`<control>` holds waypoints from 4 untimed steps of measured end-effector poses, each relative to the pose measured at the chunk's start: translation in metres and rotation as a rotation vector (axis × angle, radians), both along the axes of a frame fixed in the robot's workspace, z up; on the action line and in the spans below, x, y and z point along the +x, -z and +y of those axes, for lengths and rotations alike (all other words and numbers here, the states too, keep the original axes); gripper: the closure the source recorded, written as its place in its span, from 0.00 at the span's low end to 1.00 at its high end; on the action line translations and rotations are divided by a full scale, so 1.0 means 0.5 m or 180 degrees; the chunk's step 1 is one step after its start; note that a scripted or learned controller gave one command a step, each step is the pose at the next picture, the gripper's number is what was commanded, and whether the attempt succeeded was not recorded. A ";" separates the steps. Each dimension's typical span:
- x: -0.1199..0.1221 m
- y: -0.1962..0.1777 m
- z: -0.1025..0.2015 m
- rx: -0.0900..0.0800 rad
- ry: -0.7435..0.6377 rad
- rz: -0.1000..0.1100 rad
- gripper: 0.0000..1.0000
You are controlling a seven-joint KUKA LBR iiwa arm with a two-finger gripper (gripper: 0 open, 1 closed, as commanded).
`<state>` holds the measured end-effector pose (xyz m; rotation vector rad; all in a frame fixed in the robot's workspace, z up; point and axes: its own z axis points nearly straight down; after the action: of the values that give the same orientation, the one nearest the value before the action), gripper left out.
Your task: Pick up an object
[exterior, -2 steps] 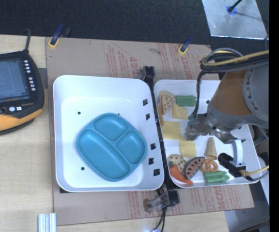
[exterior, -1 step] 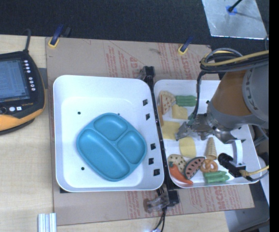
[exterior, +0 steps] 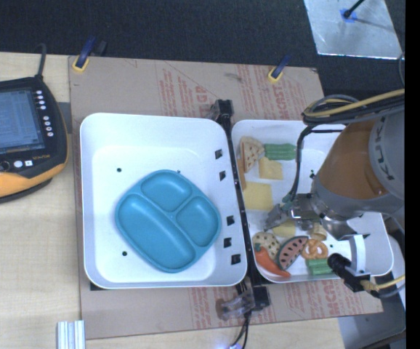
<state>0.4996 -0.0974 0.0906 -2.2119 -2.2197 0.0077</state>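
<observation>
Toy food pieces [exterior: 286, 249] heaped in right bin [exterior: 290, 126], every one a candidate for the pick

Nearest the camera: orange-red piece [exterior: 268, 262] by the near wall, green block [exterior: 317, 266] to its right, watermelon slice [exterior: 291, 251] and pretzel [exterior: 313, 249] just behind, touching one another. Crowded cluster, judged a poor target: likely to shove neighbours or catch two at once.

Mid-bin: gripper [exterior: 286, 213] low at the far edge of that cluster, with the wrist and orange band [exterior: 348, 169] covering much of the bin's right half. Open or closed: cannot tell, tool end dark and tucked under the wrist. No piece seen held. Left bin [exterior: 152, 133] alongside, holding blue divided plate [exterior: 168, 220], well apart from the work; best left alone.

Farther back: pale yellow square [exterior: 259, 195] lying flat just left of gripper, then yellow wedge [exterior: 271, 169], then green bar [exterior: 279, 151] and cracker-like slice [exterior: 250, 151] near the far wall. Looser spacing here.

Judgement for a clean pick: choose a piece with free room on two opposite sides, the wedge or the green bar by preference. Centre above it, align across its narrow width, descend straight, close only once level with it. Avoid the flat square: little height to grip. Lift slowly and confirm the piece rises clear of the floor
</observation>
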 end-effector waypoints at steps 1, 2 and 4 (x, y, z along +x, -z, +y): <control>0.123 -0.004 0.000 -0.0007 -0.0005 -0.0039 0.00; 0.060 -0.002 -0.002 -0.0003 -0.0001 -0.0005 0.00; 0.018 -0.001 0.004 -0.0001 0.0005 -0.0006 0.00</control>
<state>0.5087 -0.0956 0.0913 -2.2150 -2.2189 0.0057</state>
